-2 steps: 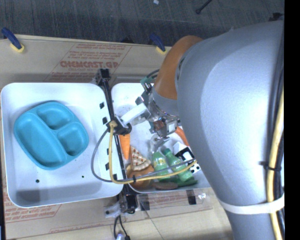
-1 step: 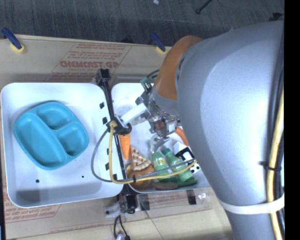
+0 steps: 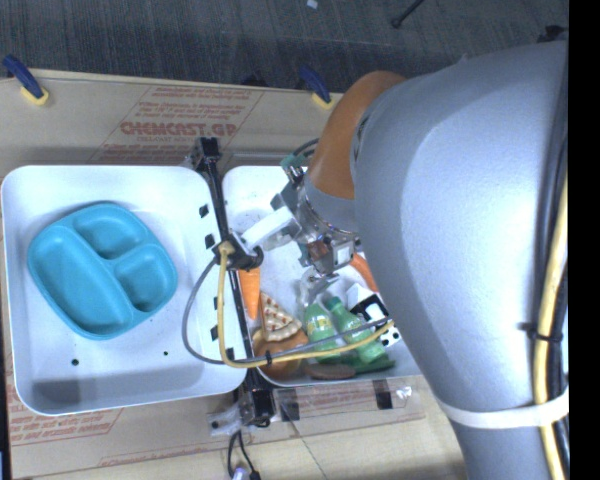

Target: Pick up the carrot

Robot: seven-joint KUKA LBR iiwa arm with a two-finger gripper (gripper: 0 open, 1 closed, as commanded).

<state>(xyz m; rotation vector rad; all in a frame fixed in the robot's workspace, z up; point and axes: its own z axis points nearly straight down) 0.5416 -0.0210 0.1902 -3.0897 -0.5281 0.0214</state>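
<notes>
The grey arm (image 3: 470, 238) with its orange band (image 3: 345, 143) covers much of the right bin (image 3: 248, 190), and its end effector (image 3: 323, 258) hangs low over that bin's middle. Its opening cannot be made out, and nothing can be seen gripped in it.

The carrot (image 3: 249, 290) lies along the right bin's left wall, just beside the divider, pointing toward the near edge (its upper end sits under a black cable clamp). Next to it is a pizza slice toy (image 3: 275, 316), then a green bottle (image 3: 320, 322) and other crowded toys beneath the arm.

The left bin (image 3: 40, 373) holds a blue divided plate (image 3: 102, 266). A yellow cable (image 3: 225, 318) loops across the divider. Both bins rest on a cardboard-covered surface (image 3: 175, 118).
</notes>
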